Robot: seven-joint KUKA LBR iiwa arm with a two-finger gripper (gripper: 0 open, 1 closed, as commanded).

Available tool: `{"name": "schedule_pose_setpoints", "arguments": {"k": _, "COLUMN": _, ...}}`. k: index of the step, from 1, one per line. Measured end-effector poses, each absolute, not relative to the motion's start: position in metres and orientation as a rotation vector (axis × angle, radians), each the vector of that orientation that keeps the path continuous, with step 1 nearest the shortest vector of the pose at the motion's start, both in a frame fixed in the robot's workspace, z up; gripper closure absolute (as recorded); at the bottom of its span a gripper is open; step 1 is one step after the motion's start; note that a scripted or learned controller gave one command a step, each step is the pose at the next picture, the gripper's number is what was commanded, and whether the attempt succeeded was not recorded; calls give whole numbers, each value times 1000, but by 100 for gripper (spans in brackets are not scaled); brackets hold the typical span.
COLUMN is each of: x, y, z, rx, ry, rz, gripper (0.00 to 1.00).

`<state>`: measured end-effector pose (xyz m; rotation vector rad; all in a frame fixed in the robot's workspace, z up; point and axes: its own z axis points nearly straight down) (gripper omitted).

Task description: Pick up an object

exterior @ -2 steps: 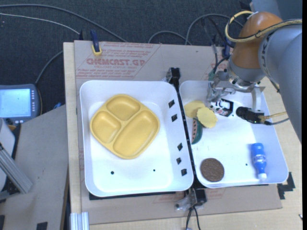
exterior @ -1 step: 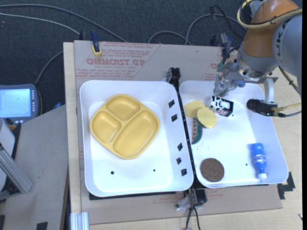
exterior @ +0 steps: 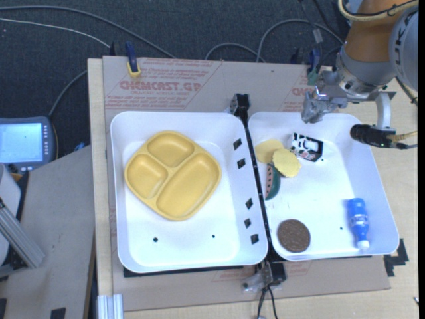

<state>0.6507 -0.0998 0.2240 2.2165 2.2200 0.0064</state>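
The two-finger gripper (exterior: pixel 313 115) hovers over the right white bin's (exterior: pixel 378 178) far rim, its state impossible to tell; the approach step seems underway. Next, descending onto the black-and-white packet (exterior: pixel 307 147) just below.

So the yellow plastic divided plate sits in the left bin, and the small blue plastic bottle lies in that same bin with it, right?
Not quite. The yellow plastic divided plate does sit in the left white bin, but the small blue plastic bottle lies in the right white bin, near its front right corner. The camera view shows it.
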Motion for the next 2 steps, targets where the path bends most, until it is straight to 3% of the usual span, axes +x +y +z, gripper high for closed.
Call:
{"name": "schedule_pose_setpoints", "arguments": {"k": 1, "x": 652, "y": -100, "z": 253, "rx": 2217, "ry": 2221, "rz": 5, "gripper": 100}}
{"name": "schedule_pose_setpoints", "arguments": {"k": 2, "x": 624, "y": -63, "z": 246, "rx": 2221, "ry": 2228, "rz": -3, "gripper": 100}}
